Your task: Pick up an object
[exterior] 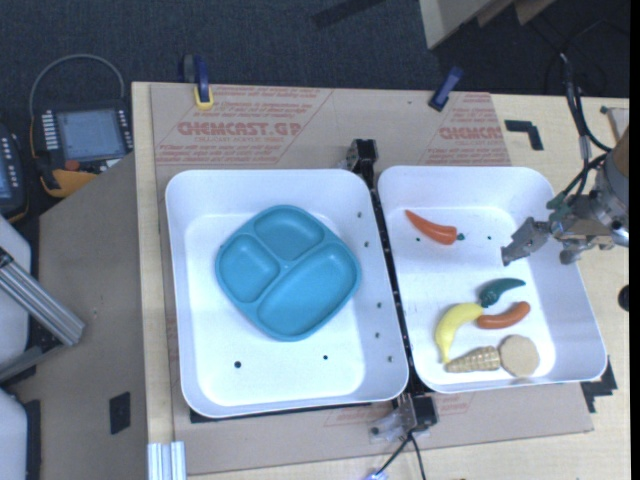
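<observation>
The right bin [570, 368] holds several toy foods. An orange carrot with a green tip [433, 228] lies near its far left. A dark green pepper [500, 290], an orange sausage [503, 315], a yellow banana [453, 327], a waffle cone [474, 360] and a round tan cookie [519, 355] cluster at the near side. My gripper [545, 247] hovers over the bin's right part, above and to the right of the green pepper. It is open, its fingers spread with nothing between them.
The left bin [190, 268] holds a blue divided plate [287, 284] near its middle. A black clamp [362, 154] sits at the far end of the seam between the bins. The bench's cardboard edge [300, 108] runs behind both bins.
</observation>
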`<state>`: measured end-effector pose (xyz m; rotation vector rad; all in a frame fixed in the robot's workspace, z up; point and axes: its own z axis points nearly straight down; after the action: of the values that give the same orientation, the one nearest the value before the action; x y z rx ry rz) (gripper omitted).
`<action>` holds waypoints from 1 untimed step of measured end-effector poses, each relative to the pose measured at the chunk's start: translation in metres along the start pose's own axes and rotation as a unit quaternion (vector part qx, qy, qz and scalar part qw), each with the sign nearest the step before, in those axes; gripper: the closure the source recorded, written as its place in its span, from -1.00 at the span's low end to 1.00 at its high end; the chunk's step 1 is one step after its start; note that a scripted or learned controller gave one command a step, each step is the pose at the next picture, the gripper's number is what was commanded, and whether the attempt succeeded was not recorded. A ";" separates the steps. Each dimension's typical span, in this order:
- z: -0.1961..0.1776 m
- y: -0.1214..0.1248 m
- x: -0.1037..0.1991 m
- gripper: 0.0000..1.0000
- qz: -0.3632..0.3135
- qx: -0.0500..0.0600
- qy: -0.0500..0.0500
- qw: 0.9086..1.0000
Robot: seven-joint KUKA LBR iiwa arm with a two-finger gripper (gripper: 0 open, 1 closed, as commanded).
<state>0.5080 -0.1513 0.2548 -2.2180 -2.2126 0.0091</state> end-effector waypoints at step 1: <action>-0.005 0.002 0.000 -1.00 -0.001 -0.005 -0.001 1.000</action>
<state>0.5102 -0.1511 0.2598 -2.2213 -2.2222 -0.0002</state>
